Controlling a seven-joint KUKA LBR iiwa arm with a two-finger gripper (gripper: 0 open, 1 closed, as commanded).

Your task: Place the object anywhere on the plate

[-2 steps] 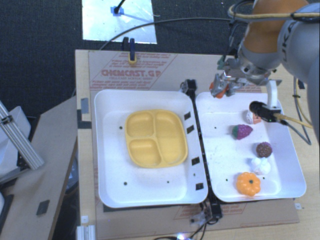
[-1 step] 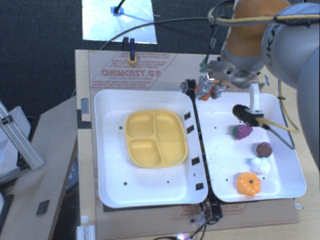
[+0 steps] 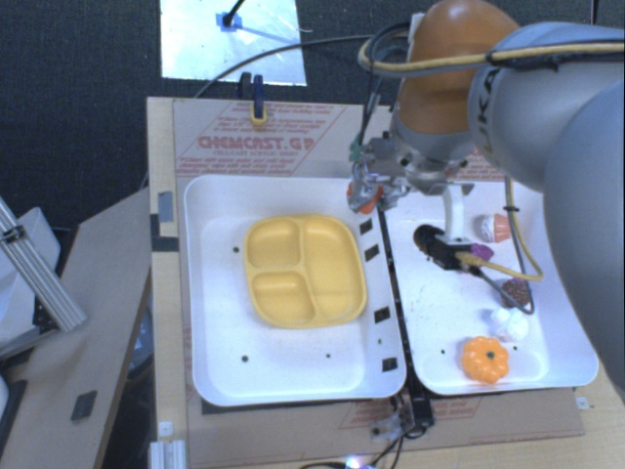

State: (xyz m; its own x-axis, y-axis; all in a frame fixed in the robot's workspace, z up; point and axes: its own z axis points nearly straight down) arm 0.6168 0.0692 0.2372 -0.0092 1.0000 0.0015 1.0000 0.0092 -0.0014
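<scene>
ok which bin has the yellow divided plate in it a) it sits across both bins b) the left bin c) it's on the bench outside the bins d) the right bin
b: the yellow three-compartment plastic plate lies flat inside the left shallow white bin, while the right shallow white bin holds the small orange toy pumpkin and other small items.

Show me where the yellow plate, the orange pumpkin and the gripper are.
yellow plate (image 3: 304, 269), camera view, on the ridge between its compartments.
orange pumpkin (image 3: 485, 359), camera view, middle of its body.
gripper (image 3: 369, 195), camera view, at its fingertips.
</scene>
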